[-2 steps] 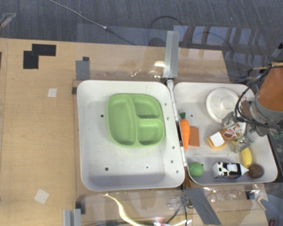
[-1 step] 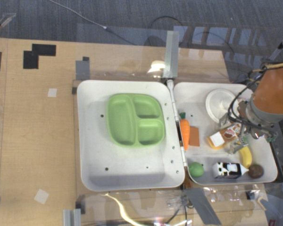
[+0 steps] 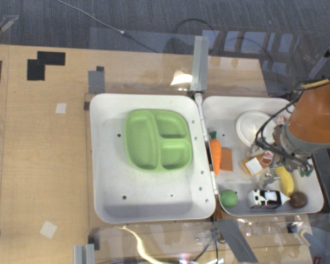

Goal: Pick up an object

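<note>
Over the right bin [image 3: 231, 104], arm [image 3: 316, 120] pointing straight down, pincer [image 3: 275, 172] beside banana [image 3: 286, 181], grip state unclear.

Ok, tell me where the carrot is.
The carrot lies in the right bin along its left wall, beside the orange square, with the green ball nearer the camera.

The arm [image 3: 318, 120] runs off the right edge and covers part of the right bin [image 3: 225, 104]; the banana's [image 3: 286, 181] upper end hides beneath the gripper [image 3: 275, 172].
</note>
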You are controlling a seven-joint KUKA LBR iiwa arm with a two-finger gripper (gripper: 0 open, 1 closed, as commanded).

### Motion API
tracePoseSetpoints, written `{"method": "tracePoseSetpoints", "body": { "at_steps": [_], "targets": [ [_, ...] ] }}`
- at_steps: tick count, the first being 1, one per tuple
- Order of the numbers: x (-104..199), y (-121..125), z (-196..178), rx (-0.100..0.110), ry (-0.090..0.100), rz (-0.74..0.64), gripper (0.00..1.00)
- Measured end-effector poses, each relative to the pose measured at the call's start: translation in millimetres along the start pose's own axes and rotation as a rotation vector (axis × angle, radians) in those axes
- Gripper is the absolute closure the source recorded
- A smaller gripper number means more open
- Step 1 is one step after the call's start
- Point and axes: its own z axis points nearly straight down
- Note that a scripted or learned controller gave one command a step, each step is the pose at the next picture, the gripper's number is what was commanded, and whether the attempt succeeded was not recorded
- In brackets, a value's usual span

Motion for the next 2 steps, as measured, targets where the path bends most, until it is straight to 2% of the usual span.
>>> {"method": "tracePoseSetpoints", "body": {
  "at_steps": [1,2],
  "targets": [
    [14.0,26.2,-0.8,0.002,-0.004,0.130,0.00],
    [-28.7,-52.1,-158.6,0.005,-0.003,0.084,0.00]
  ]
}}
